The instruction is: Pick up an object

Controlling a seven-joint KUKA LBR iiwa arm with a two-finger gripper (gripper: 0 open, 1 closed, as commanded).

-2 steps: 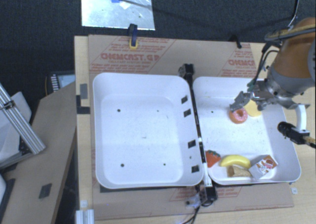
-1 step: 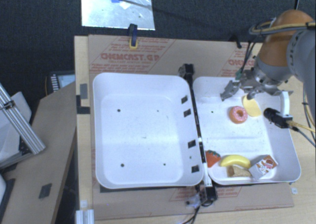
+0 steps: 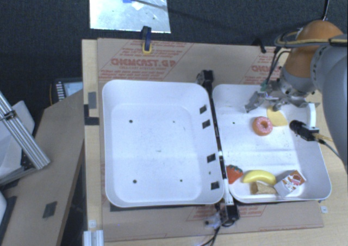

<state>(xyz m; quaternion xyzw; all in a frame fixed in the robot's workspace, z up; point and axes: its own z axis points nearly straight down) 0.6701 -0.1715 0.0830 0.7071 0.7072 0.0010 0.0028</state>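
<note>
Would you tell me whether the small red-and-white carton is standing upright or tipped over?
Tipped: the small red-and-white carton lies on its side in the right white bin's near corner.

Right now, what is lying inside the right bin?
The right bin holds a pink donut, a yellow slice, a banana, a red piece, a small carton. The banana partly covers a tan item.

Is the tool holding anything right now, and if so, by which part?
Nothing is held. The tool hovers over the right bin near its far edge, with nothing between its fingers. The pink donut lies apart from it on the bin floor.
</note>
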